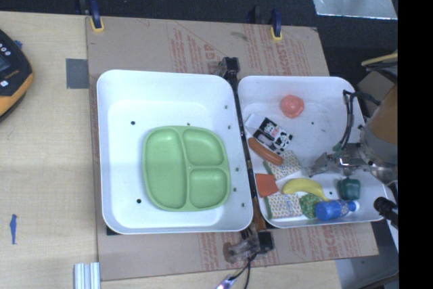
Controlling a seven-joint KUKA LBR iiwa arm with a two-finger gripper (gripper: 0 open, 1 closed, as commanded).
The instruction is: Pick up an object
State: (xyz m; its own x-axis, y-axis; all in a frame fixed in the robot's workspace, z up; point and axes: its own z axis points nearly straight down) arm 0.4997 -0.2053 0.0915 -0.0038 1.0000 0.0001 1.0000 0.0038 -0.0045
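Where the gripper [333,162] hangs low over the right bin [318,86], near that bin's right side, nothing can be seen caught in it, and whether it is spread wide or drawn narrow I cannot tell from this slant. The grey arm [382,139] comes in over the bin's right wall.

Several loose things lie in this bin. A yellow banana [302,186] lies just below and to the left of the gripper, and a small dark green cup [350,187] sits just below it toward the right. A blue bottle [335,210] lies on its side along the near wall, touching a green lump [310,203] beside the banana. An orange-red square [266,184] rests at the banana's left. Farther up, a brown sausage [265,151] lies at a slant close to the bin's left wall, with a black-and-white patterned piece [274,135] just above it. A pink round object [292,105] sits apart from the rest, toward the far wall.

The left bin [115,145] holds a pale green divided plate [186,168] lying flat near its middle. Both bins stand side by side on a brown cardboard sheet [176,44], which two clamps [275,22] pin at its far edge. A yellow and black device [10,74] lies on the wooden bench [40,179] at the far left.
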